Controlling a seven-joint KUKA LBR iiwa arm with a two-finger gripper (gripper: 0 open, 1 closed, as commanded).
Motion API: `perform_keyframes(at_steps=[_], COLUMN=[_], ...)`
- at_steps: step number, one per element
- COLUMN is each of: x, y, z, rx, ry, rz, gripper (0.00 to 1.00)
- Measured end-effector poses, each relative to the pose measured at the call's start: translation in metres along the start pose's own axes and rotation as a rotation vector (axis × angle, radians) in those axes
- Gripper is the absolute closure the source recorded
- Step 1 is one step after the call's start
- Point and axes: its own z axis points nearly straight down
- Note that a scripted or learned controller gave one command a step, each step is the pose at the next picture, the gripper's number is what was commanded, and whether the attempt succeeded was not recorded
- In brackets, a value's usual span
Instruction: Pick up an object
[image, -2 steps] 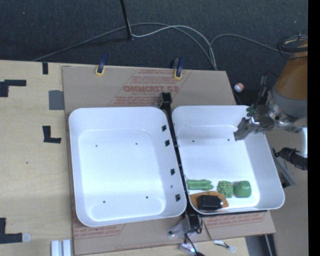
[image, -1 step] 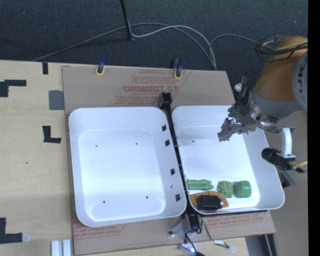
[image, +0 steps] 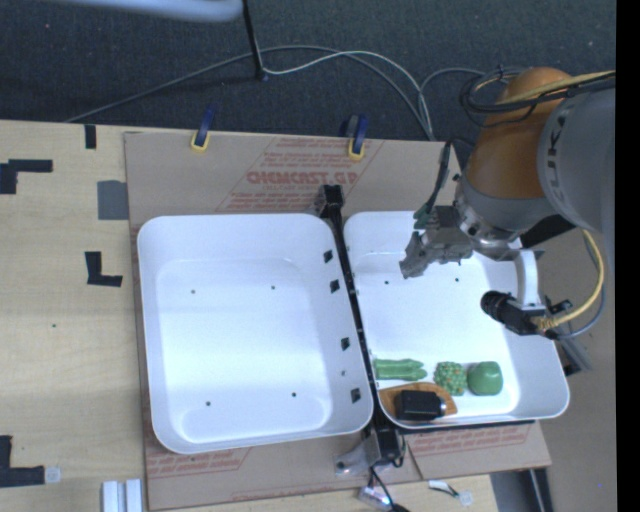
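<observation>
Gripper (image: 428, 250) hangs over the far end of your right bin (image: 455, 315), its grip impossible for you to read, nothing visibly taken yet, with the green bean pod (image: 399, 368), green block (image: 485, 378) and black piece (image: 420, 405) well apart at the near end.

So we've got loads of room in the left bin (image: 240, 330), its whole floor is bare white. The right bin (image: 455, 320) is open through the middle too, but the near edge is crowded: a green pod-shaped thing (image: 398, 369), a bumpy green piece (image: 450, 376), a green block (image: 485, 378) and a black object on an orange piece (image: 420, 405) sit close together in a row, some touching. The pincer (image: 432, 252) hangs over the far part of that bin, and a black divider (image: 345, 300) runs between the bins.
</observation>
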Motion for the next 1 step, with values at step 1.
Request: perform_keyframes(at_steps=[1], x=[0.0538], y=[0.0034], z=[0.0087], rx=[0.0], ry=[0.0], rz=[0.0], gripper=[1.0])
